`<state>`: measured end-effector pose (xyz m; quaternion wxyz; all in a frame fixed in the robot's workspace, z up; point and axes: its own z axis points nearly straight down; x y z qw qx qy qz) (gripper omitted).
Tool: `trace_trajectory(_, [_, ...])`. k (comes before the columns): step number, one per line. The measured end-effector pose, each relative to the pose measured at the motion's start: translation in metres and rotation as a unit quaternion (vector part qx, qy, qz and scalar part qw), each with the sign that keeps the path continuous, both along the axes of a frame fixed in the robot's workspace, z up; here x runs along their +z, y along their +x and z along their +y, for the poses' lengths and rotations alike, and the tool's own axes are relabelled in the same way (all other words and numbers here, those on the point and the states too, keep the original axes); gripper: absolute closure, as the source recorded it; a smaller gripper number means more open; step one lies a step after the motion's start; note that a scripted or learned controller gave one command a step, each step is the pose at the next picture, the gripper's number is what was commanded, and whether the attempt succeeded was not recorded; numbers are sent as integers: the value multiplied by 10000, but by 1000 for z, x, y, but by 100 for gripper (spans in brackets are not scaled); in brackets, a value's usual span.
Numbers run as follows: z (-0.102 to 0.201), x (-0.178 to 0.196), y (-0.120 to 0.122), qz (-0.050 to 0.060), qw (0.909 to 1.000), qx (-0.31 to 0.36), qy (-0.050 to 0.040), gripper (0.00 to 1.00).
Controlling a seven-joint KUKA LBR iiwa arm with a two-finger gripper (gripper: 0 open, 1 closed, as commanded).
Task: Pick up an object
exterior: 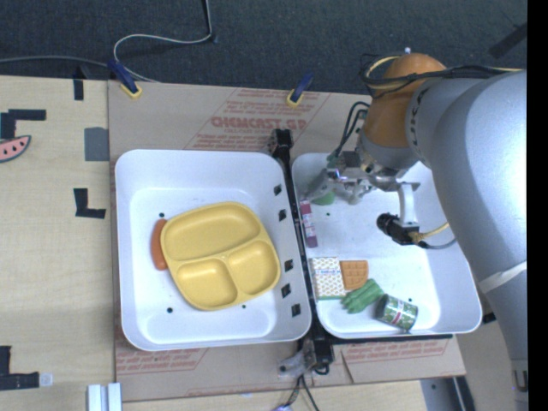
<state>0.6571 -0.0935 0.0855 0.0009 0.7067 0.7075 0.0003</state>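
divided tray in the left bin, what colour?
Yellow. The divided tray is plain yellow all over, three compartments, seen clearly in the camera view.

Bulky grey arm (475, 169) — orange band (396, 101) above the wrist — black cables looping around it.

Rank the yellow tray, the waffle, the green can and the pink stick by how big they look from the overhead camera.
1. Yellow tray, by far the largest.
2. Green can and waffle: they look about alike, so I won't rank them.
3. Pink stick: long but thin, it likely covers the least area.
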Motion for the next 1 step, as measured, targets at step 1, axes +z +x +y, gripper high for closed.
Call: trace_trajectory(1, [0, 10, 0, 5, 10000, 5, 1, 100])
